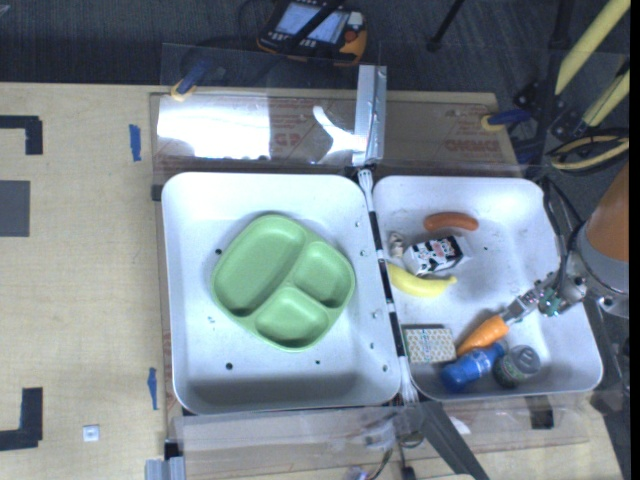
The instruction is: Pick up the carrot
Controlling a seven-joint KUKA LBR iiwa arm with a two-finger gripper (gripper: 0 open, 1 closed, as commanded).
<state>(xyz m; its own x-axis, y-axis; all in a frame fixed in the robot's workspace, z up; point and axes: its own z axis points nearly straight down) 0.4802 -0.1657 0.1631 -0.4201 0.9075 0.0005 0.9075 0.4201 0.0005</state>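
The orange carrot (481, 333) lies tilted in the right bin (570, 353), near the front, with its thin green end pointing up and right. My gripper (545, 300) sits low at the bin's right side, right at that green end. From this view I cannot see whether it touches the carrot. The arm reaches in from the right edge, and its orange band (610, 230) is above the gripper.
Packed around the carrot are a blue bottle (468, 369), a grey can (519, 364) and a speckled box (430, 344). Farther back lie a banana (420, 284), a black-and-white cow toy (435, 254) and a sausage (450, 222). The left bin (190, 368) holds a green divided plate (284, 280).
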